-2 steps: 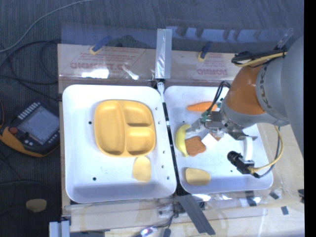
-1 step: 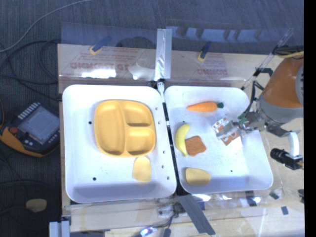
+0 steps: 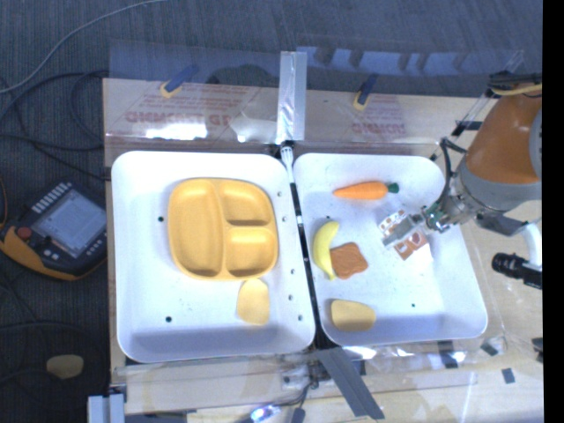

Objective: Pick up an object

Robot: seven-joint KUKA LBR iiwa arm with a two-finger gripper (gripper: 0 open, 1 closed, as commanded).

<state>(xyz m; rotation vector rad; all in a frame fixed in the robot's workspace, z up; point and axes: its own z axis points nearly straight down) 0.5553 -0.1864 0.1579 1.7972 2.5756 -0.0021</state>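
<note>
My gripper (image 3: 404,233) hangs low over the middle right of the right bin (image 3: 458,302), its arm coming in from the right. An orange carrot (image 3: 359,190) lies at the bin's back, just up and left of the gripper. A yellow banana (image 3: 324,247) and a brown toast-like piece (image 3: 348,260) lie side by side to the gripper's left. A yellow wedge (image 3: 352,315) rests near the bin's front. Nothing shows between the fingers.
The left bin (image 3: 132,307) holds a yellow divided plate (image 3: 222,227) and a pale yellow piece (image 3: 253,302) in front of it. A ridge (image 3: 300,236) divides the two bins. A handheld controller (image 3: 57,227) lies on the floor at far left.
</note>
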